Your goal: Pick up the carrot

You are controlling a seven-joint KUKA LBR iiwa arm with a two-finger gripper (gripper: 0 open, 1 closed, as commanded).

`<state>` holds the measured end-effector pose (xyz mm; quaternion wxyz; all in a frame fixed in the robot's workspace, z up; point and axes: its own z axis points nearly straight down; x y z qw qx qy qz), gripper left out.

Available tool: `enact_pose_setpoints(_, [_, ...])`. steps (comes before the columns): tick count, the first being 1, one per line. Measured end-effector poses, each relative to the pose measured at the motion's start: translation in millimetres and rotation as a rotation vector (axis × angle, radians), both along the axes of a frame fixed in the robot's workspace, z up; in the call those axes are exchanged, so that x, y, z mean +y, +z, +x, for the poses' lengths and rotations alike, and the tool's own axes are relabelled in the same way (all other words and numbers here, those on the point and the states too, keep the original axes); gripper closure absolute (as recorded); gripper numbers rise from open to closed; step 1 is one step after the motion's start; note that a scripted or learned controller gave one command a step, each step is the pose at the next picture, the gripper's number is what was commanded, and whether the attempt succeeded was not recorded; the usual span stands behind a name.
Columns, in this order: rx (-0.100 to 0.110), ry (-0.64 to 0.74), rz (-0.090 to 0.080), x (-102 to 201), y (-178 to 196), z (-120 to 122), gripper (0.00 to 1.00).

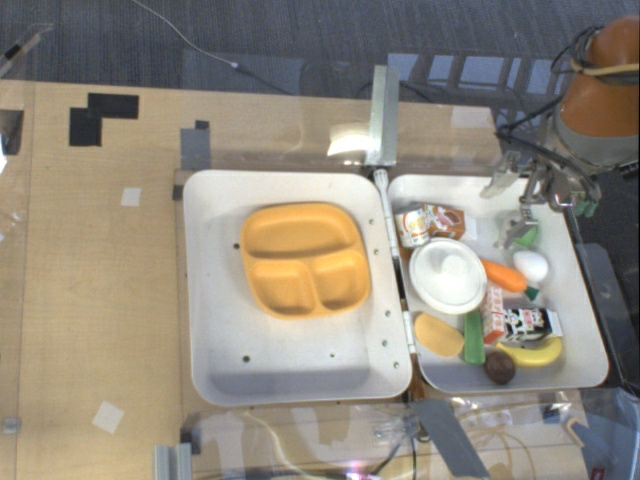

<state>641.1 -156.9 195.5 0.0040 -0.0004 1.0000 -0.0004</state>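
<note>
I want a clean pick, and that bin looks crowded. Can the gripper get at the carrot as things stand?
Probably yes. The carrot lies uncovered on top, with the gripper just above it. But the white bowl and egg touch it, crowding the jaws.

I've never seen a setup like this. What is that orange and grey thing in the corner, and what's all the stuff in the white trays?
You are looking down at a slant from one fixed camera above a bench. The orange and grey shape at the upper right is a robot arm; its end effector hangs over the far corner of the right tray, with nothing visibly in it. Its job is to pick up the carrot, which lies in that tray between a white bowl and an egg. Around them lie a banana, a small carton, a snack packet and other toy foods. The left tray holds a yellow divided plate.
</note>
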Motion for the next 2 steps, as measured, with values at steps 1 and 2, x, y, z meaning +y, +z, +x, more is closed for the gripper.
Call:
enact_pose_setpoints(1, [-0.01,0.057,-0.003,-4,-95,-21,0.0])
enact_pose_setpoints(2, [-0.022,-0.003,-0.005,2,-98,-59,0.0])
